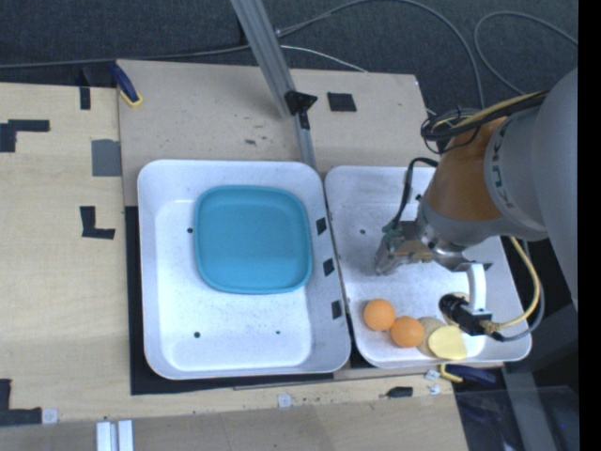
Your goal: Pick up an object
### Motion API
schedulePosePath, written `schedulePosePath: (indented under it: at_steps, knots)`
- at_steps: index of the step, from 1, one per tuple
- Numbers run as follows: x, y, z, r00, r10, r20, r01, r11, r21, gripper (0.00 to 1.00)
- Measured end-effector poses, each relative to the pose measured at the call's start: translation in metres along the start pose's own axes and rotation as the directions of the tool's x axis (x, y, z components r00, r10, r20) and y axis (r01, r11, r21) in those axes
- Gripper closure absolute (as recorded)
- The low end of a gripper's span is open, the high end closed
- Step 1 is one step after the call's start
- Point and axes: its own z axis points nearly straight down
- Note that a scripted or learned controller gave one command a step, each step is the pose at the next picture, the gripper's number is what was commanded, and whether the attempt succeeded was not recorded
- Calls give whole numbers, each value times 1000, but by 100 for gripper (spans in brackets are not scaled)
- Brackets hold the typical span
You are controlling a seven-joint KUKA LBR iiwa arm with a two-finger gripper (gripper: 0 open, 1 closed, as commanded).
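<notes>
**Currently: gripper low over the right bin floor**

You see the left bin point(160, 252) holding a blue plate point(252, 239). Your arm point(479, 181) reaches into the right bin point(352, 195); the gripper point(385, 263) fingers' state cannot be told. Two orange balls point(379, 315) lie near the front wall, apart from it.

Counter point(56, 252): pale wood board, black tape marks scattered on its left part. Two shallow white bins sit side by side on it, touching along the middle. Left bin point(160, 346) larger; right bin point(349, 195) smaller. A dark mat point(133, 299), possibly rubber, shows under the left bin's edge. Blue-yellow clip point(126, 85) at the counter's far left corner.
</notes>
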Motion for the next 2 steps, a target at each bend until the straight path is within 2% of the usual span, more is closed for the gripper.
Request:
schedulePosePath:
  at_steps: [1,2]
  knots:
    - [-9,5,-49,1000,1,1,-1,1000,-4,100]
    - [-12,-1,-95,1000,1,1,-1,1000,-5,100]
